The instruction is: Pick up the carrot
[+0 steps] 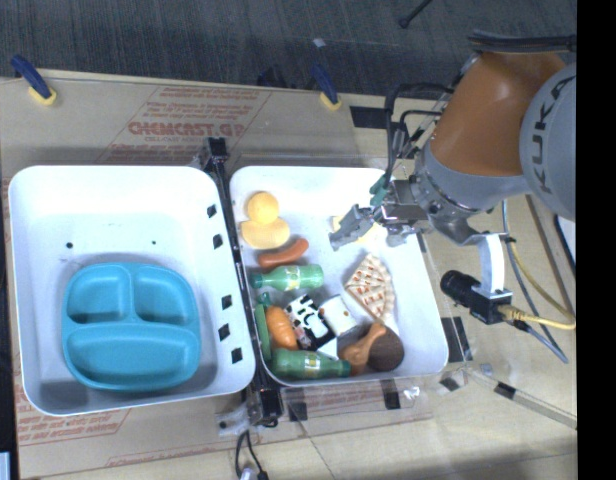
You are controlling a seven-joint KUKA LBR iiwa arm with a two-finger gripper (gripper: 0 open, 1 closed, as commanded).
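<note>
I count two white bins (pixel 28 268), one blue tray (pixel 133 326), two green bottles (pixel 288 278), one carrot (pixel 280 327), one waffle (pixel 371 284).

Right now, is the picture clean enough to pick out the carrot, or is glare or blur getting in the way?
Camera view: evenly lit and sharp enough; the carrot reads as an orange shape among crowded toys in the right bin. The white bin walls are bright, with no blown-out glare over the items. Soft shadows sit under the blue tray. The gripper looks slightly soft.
</note>
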